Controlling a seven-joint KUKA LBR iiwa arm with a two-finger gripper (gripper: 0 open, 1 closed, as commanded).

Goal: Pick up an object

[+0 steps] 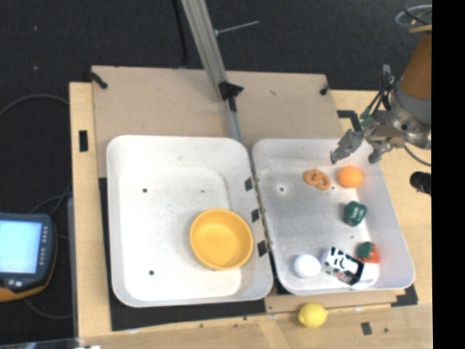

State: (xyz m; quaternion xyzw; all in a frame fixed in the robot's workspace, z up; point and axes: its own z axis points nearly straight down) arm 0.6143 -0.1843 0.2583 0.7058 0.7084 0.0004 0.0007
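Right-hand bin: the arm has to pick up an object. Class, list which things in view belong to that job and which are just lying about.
Belongs to the job:
- claw, above the right-hand bin
- orange ball
- pretzel
- green object
- white ball

Just lying about:
- yellow bowl in the left bin
- lemon on the bench, outside both bins
- handheld screen

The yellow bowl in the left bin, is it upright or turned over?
Upright. The yellow bowl shows its open hollow and rim facing up, resting on the floor of the left bin.
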